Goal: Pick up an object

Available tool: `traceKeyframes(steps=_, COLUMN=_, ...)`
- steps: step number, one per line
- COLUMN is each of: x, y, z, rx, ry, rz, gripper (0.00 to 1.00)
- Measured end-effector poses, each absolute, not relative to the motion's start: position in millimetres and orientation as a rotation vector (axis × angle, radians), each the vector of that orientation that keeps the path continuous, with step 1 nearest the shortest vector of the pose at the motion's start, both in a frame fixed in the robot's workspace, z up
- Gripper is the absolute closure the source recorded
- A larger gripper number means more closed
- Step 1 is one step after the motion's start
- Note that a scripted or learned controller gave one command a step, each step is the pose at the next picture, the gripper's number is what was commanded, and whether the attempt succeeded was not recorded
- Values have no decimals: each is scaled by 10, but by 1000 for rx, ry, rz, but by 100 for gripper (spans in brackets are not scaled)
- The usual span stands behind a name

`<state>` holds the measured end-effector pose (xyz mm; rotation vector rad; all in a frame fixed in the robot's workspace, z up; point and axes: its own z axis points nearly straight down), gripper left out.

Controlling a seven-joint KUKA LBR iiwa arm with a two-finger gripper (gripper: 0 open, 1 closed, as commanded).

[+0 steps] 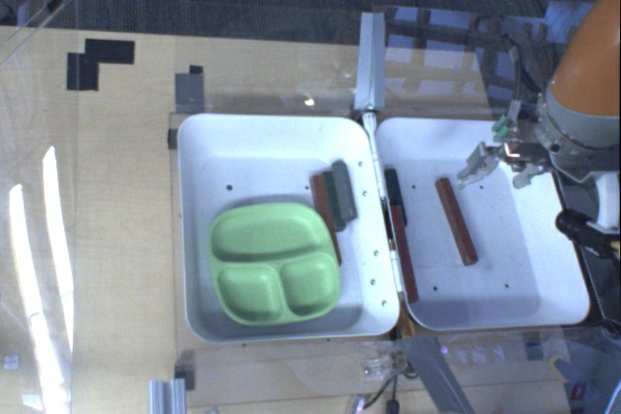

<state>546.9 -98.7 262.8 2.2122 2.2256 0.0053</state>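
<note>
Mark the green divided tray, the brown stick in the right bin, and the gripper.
green divided tray (277,265): camera view, its middle ridge.
brown stick (455,219): camera view, mid-length.
gripper (500,160): camera view, between the fingertips.

The arm (588,73) (orange-banded) reaches in from the right, gripper (497,162) hanging low.

Two white bins side by side on a wooden bench. In the left bin (199,208), a green plate (276,260) with three parts, and a dark grey block (341,190) just beside a thin brown stick (323,208). In the right bin (543,305), a brown stick (455,220) lying at a slant, plus a dark pen (393,197) (right along the left wall). Over the right bin's far corner, the gripper (497,160), fingers too blurry to read.
</note>
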Motion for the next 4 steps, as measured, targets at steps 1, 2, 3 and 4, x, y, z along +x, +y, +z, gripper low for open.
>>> traceKeyframes(steps=1, x=6266, y=-1296, z=970, rx=2066, ry=2360, rz=6, gripper=0)
traceKeyframes(steps=2, x=5943, y=-1191, z=895, rx=1982, ry=2423, rz=11, gripper=0)
traceKeyframes(steps=3, x=5977, y=-1175, z=1029, rx=1975, ry=2420, rz=20, gripper=100)
traceKeyframes(steps=4, x=6518, y=-528, z=1874, rx=1987, ry=2423, rz=10, gripper=100)
